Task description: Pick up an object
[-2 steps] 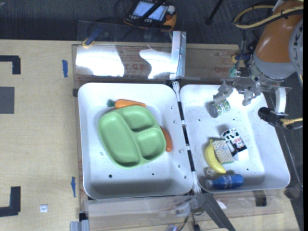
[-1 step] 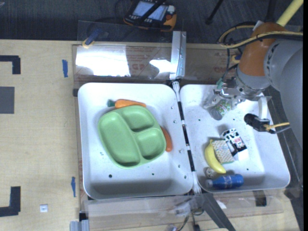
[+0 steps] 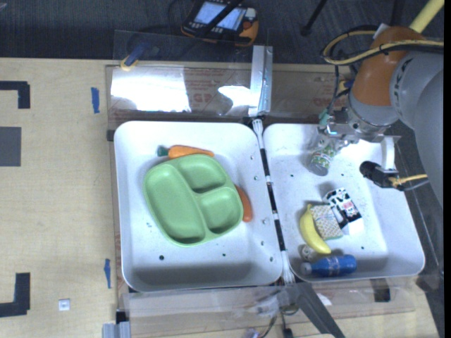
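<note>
One gripper (image 3: pixel 330 134) over right bin (image 3: pixel 402 252), small can (image 3: pixel 320 159) just below it

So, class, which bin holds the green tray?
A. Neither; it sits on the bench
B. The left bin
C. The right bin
B: the green tray lies in the left bin, while the banana lies in the right bin.

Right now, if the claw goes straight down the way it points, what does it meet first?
Probably the small clear glass-like object directly under the claw in the right shallow white bin. Depth is unclear, so contact cannot be judged.
</note>
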`<state>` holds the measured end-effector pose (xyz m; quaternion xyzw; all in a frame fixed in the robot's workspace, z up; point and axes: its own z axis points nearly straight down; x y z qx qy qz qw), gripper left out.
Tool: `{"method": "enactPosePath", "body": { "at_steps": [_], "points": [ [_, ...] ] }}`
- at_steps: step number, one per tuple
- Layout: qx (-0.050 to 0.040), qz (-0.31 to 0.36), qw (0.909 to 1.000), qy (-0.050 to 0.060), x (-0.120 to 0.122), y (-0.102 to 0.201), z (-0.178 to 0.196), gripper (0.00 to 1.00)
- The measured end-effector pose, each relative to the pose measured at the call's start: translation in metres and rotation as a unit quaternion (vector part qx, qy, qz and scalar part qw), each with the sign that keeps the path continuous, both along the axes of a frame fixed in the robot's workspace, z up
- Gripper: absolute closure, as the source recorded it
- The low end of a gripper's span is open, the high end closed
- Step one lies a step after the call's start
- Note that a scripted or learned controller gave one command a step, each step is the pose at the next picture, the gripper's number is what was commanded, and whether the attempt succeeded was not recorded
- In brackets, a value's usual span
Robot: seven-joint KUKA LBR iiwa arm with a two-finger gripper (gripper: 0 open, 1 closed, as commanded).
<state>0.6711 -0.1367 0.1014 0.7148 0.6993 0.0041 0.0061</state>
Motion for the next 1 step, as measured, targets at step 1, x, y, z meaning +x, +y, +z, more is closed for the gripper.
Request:
{"method": "enactPosePath", "body": {
  "at_steps": [1],
  "points": [
    [-0.0005, 0.000, 1.0000, -0.002, 0.0009, -0.0002, 0.0108, 1.00]
  ]
}}
